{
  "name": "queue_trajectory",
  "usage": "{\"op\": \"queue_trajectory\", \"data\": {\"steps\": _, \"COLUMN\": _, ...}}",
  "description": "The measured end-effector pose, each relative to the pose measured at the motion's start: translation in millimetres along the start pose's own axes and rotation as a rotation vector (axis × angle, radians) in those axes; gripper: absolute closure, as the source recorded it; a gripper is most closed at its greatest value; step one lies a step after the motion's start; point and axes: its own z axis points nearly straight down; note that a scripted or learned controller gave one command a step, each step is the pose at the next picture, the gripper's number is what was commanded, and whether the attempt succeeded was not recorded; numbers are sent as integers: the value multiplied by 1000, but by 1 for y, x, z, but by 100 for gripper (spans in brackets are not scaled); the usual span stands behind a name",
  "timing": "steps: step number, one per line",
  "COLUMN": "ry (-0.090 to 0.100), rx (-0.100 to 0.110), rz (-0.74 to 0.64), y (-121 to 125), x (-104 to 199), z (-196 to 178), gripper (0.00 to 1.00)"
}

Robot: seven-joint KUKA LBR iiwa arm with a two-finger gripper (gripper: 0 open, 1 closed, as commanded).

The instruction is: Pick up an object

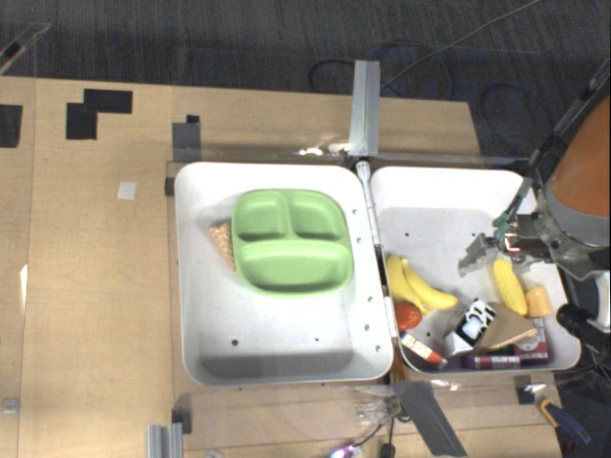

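I see the arm [582, 175] coming in from the right over the right bin [430, 194], its orange band just above the wrist. The gripper [482, 251] hangs low above the bin's white floor, and its fingers look spread apart with nothing between them, so I read it as released.

The things I could pick sit in the lower part of that bin. A bunch of yellow bananas [415, 286] lies near the divider between the bins, with a red tomato-like piece [408, 315] just below it. A yellow corn cob [510, 286] lies just beside the gripper, to its lower right, and an orange piece [537, 301] sits next to the cob. A black-and-white carton [474, 322] is tilted near the middle of the pile, touching a tan wedge [511, 332]. A dark marker-like stick [506, 358] lies along the bin's lower wall, and a red-tipped tube [423, 349] rests in the lower left corner.

In the left bin [205, 342] I see a green divided plate [290, 239] with a tan waffle-like piece [222, 244] tucked against its left edge. Both bins rest on the wooden tabletop [86, 284].
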Motion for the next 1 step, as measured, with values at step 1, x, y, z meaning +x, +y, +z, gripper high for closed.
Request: {"op": "queue_trajectory", "data": {"steps": 1, "ry": 0, "rx": 2, "rz": -58, "y": -9, "x": -5, "z": 129, "gripper": 0}}
